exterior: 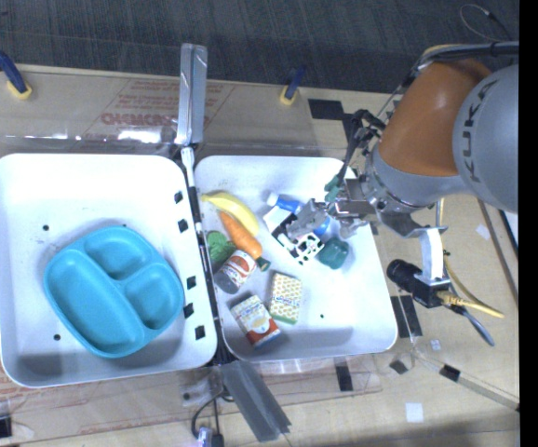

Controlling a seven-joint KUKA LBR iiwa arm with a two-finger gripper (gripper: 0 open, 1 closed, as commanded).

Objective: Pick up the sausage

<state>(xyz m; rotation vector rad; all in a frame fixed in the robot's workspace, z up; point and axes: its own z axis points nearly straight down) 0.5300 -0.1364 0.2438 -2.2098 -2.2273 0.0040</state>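
Left bin [8, 250]: I see a blue three-compartment tray [111, 291], sitting toward the front. Right bin [367, 329]: yellow banana [232, 209] lying against an orange carrot [243, 236], something green [217, 247] just beside the divider, a small can [237, 270], two small packets [286, 298] [255, 319] near the front, a teal object [334, 252] at right. Blue clamps [10, 74] [293, 87] on the bench's far edge.

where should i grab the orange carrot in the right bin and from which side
Probably across the lower half of the carrot, coming straight down from above. It lies flat and slants from upper left to lower right, so close across its narrow width. The banana crowds its upper end and a green item sits close on its left.
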